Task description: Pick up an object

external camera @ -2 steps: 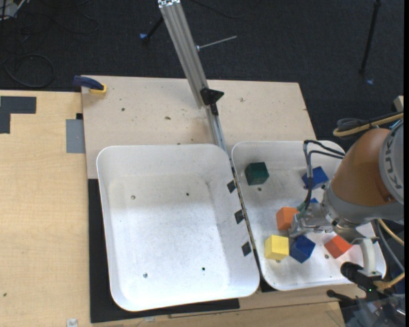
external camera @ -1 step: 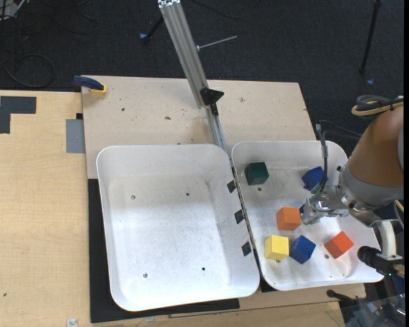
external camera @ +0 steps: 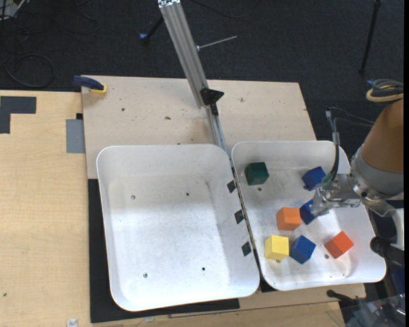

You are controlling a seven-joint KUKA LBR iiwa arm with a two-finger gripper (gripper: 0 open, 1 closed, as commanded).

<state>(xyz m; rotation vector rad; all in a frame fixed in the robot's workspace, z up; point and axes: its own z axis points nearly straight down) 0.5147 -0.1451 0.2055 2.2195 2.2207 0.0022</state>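
ana: blocks everywhere in the right bin (external camera: pixel 368 274), all seen from the overhead camera. the gripper (external camera: pixel 320 206) is low among them, right against a blue block (external camera: pixel 307 212) that sits beside the orange block (external camera: pixel 288 218).

ben: is it pinching that one?

ana: can't tell. the fingers (external camera: pixel 325 201) are a small grey blur against the block, and whether they are spread or pressed together is beyond what the camera gives. i won't call it held.

ben: count them for me.

ana: three blue: the one at the gripper, a second blue block (external camera: pixel 313 177) near the far wall, a third blue block (external camera: pixel 303 248) toward the near side. then one each: the orange one, a yellow block (external camera: pixel 277 246) touching that near blue, a red-orange block (external camera: pixel 339 244) to the right, and a dark green block (external camera: pixel 257 173) at the far left corner. seven in all. one left bin (external camera: pixel 123 162), one right bin.

ben: how would they handle?

ana: my guess is small rigid cubes, light, painted wood or plastic, nothing fragile. flat faces, so squeeze two opposite sides square on; a corner grip would likely twist out. the crowded ones leave little room for a finger, so the green or the far blue looks the easier target.
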